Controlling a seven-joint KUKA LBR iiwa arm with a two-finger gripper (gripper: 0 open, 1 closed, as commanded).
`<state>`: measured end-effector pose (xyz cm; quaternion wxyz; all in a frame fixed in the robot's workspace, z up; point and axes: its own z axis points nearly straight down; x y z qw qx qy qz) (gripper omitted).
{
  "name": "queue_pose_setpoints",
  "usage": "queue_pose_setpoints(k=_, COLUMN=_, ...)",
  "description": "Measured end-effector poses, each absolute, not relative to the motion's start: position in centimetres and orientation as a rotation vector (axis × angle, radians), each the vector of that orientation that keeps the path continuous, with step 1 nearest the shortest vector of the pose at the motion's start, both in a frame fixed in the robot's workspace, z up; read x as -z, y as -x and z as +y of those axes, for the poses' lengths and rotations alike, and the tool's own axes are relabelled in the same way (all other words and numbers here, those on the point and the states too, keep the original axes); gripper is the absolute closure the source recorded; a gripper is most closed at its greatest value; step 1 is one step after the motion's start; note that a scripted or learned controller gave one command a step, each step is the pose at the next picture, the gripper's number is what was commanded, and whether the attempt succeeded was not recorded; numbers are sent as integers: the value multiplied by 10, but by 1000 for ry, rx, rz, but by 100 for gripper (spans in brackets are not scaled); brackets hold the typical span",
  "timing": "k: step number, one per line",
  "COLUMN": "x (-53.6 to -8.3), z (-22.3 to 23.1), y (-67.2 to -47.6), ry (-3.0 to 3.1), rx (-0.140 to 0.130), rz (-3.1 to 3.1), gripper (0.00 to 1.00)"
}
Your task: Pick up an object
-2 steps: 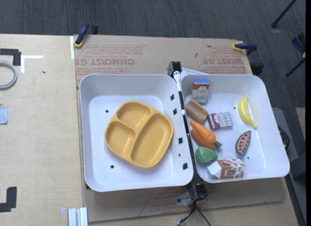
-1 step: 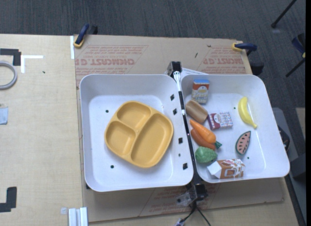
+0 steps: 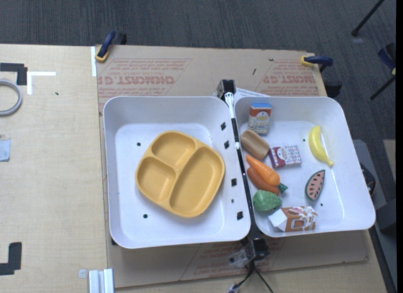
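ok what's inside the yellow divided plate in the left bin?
The yellow plate shows three bare compartments. It sits alone in the left bin. The patch of bin floor beneath the plate is covered, so that can't be checked.

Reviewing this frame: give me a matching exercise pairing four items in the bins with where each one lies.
Things:
1. yellow three-compartment plate
2. yellow toy banana
3. orange toy carrot
4. watermelon slice toy

Places:
A. right bin, next to the divider between the bins, between a brown bread roll and a green vegetable
B. right bin, by its right wall, upper part
C. left bin, middle
D. right bin, just below the banana

Pairs: 1-C, 2-B, 3-A, 4-D
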<state>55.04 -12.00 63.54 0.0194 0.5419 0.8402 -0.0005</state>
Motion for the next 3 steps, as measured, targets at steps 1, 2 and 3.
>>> queue_pose_setpoints(k=1, x=-645, z=-120, y=-552, ry=-1677, rx=0, rz=2605, gripper=100)
queue_pose_setpoints(k=2, x=-654, z=-120, y=-553, ry=-1672, rx=-1, rz=2603, gripper=100)
queue_pose_setpoints(k=3, x=-664, z=-119, y=-554, ry=-1667, rx=-3, rz=2600, gripper=100)
